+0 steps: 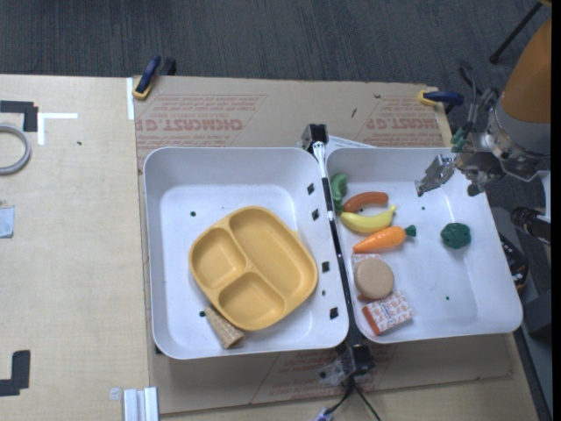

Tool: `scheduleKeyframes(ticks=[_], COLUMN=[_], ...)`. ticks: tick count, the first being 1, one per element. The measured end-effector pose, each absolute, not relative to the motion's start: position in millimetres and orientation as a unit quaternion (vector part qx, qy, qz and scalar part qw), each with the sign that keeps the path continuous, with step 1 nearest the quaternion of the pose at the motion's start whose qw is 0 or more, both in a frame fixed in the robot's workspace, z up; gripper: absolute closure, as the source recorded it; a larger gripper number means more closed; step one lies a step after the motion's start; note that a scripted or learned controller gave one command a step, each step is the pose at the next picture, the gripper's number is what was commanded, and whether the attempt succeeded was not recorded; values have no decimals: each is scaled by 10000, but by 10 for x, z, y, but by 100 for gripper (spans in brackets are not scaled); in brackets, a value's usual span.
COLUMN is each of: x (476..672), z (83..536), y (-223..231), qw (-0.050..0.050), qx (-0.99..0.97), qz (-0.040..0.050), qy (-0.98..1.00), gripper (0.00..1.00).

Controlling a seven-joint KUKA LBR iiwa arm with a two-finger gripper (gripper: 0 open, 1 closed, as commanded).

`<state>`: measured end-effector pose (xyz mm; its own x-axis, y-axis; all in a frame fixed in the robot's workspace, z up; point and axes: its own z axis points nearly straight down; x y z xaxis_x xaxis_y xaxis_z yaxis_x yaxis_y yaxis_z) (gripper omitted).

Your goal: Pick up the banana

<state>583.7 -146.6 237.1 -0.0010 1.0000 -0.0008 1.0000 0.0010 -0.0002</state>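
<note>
Meanwhile the banana [367, 220] lies at the right bin's [473, 310] left side, between sausage [365, 201] and carrot [382, 239]; the end effector [436, 175] hovers well right, grip state unclear

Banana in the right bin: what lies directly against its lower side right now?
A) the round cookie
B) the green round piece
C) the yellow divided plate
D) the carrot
D: the banana lies between the sausage above it and the carrot just below it, near the divider of the right bin.
</note>
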Motion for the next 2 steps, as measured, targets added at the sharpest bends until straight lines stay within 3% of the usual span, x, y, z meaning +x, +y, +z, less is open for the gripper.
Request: scheduleKeyframes(ticks=[1, 2], x=[6144, 6158], z=[1563, 1923], y=[-917, -358], qw=[-4, 4], qx=[7119, 6688], qz=[-8, -2], qy=[7023, 7434], gripper=[0, 0])
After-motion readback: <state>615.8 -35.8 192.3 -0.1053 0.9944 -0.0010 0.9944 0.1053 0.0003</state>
